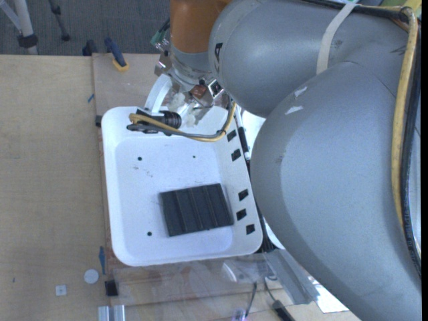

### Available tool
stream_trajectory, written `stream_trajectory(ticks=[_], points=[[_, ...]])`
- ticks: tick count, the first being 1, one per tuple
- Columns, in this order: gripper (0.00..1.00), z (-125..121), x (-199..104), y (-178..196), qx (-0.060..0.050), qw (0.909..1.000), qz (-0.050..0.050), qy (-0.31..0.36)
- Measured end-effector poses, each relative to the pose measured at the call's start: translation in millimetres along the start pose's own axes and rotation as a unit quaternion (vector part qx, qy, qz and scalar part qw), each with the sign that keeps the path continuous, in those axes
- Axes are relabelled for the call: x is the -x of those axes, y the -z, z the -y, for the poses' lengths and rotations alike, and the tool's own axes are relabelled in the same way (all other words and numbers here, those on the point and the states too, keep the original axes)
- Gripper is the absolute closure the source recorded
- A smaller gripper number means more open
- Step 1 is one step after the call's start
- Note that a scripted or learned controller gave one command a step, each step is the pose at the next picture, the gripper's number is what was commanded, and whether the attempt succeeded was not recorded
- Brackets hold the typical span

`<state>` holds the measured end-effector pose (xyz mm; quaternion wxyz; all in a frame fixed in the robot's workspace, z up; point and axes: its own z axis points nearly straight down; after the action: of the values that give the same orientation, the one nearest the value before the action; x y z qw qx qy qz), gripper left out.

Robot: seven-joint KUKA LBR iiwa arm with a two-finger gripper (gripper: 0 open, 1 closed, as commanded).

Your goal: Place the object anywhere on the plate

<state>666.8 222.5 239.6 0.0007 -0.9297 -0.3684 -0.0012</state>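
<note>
I see the arm (321, 146) sweeping in from the right and covering most of that side of the frame, its orange band (194, 15) at top centre. The end effector (184, 109) hangs over the far rim of the white bin (127, 179) in the upper middle, cables looping beside it; I cannot tell its state. A dark ribbed rectangular plate (196, 208) lies flat in the bin's lower part. I cannot make out the object.
</note>
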Motion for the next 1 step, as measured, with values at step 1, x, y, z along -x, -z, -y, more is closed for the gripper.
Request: stream_trajectory(ticks=[1], points=[[1.00, 23.9, 23.9, -3.7, -0.002, 0.9908, 0.003, 0.136]])
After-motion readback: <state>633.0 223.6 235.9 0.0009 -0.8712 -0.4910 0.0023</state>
